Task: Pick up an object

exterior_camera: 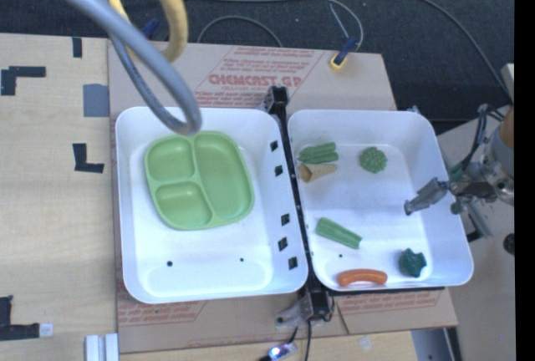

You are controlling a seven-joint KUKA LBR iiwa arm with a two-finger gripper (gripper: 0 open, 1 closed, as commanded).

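Lying flat and alone mid-bin, the green bean (338, 232) looks light, stiff and slick, best pinched across its narrow width; gripper (418, 202) jaws' state: cannot tell.

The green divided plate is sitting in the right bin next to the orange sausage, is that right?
Not quite. The camera view shows the green divided plate in the left bin; the orange sausage lies in the right bin, so they are apart.
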